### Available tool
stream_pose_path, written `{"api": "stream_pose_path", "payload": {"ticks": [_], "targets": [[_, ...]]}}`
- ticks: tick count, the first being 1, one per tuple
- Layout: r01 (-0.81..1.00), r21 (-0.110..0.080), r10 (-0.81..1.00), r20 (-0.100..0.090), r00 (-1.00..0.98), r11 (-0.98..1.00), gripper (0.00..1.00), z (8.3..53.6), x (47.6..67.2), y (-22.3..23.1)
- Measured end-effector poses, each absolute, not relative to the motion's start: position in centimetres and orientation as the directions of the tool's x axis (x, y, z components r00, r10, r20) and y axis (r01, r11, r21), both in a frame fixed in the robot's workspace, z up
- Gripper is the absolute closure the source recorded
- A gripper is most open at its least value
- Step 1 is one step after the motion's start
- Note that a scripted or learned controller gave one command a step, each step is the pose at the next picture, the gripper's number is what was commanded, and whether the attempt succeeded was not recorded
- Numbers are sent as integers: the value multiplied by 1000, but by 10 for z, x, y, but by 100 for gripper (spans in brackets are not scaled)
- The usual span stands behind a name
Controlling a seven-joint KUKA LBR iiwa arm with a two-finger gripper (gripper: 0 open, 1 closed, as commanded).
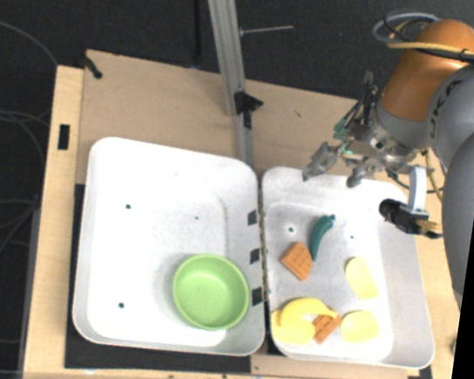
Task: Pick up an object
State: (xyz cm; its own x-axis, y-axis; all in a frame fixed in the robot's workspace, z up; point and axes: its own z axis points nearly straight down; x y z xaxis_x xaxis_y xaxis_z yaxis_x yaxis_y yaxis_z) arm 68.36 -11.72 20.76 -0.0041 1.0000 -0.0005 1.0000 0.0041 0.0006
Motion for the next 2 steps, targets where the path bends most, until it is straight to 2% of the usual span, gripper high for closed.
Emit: {"api": "stream_pose_path", "payload": {"ticks": [1,2], "targets": [[1000,0,1000,-2,-4,4,0,208,683,-118],[1000,-5,1000,-3,-2,2,0,145,680,-117]]}}
